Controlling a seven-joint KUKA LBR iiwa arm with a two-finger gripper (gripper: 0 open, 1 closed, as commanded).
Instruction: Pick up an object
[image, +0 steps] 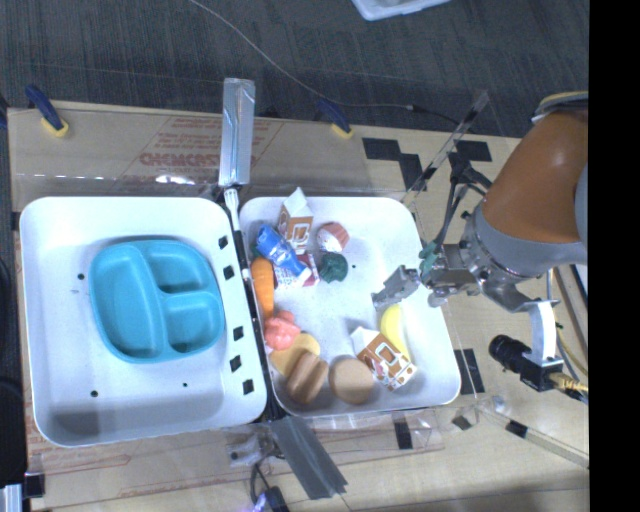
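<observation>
We see the arm (530, 200) reaching in from the right, its orange band high over the bench and its gripper (395, 287) low over the right bin's (425, 345) right side, just above the banana (392, 325). We cannot tell its grip state. A blue divided tray (157, 298) lies in the left bin (50, 300).

bins (60, 225): 2 | blue tray (158, 298): 1 | cartons (295, 222): 2 | banana (392, 326): 1 | carrot (263, 284): 1
</observation>
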